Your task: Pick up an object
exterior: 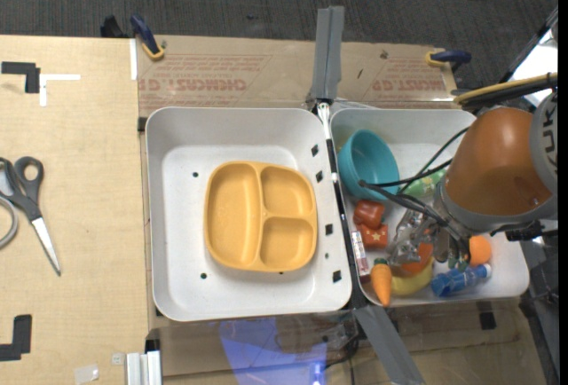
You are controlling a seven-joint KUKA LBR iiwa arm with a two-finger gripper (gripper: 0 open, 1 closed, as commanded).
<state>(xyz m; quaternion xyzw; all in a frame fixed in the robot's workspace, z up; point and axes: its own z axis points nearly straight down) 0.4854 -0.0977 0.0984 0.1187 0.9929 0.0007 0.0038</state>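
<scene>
The arm reaches in over the right bin point(510, 284), its orange band point(493, 163) covering much of that bin's right half. The gripper point(415, 243) hangs low over the pile of small things in the front of the right bin; whether it is spread or pressed together cannot be told, since the metal parts blur into the clutter beneath, and nothing can be seen pinched in it.

Taking the right bin as the landmark: a teal bowl point(368, 163) sits in its back left part, tilted on its side. In front of the bowl lie two red pieces point(371, 223), and at the front left edge a carrot point(381, 283) lies beside a yellow banana-like thing point(410, 283). A blue bottle point(458, 280) lies along the front wall, with a small orange thing point(479, 248) just behind it.

Left of the right bin stands the left bin point(169, 223), holding a yellow divided plate point(261, 216). Further left, scissors point(34, 206) lie on the table point(71, 286)
</scene>
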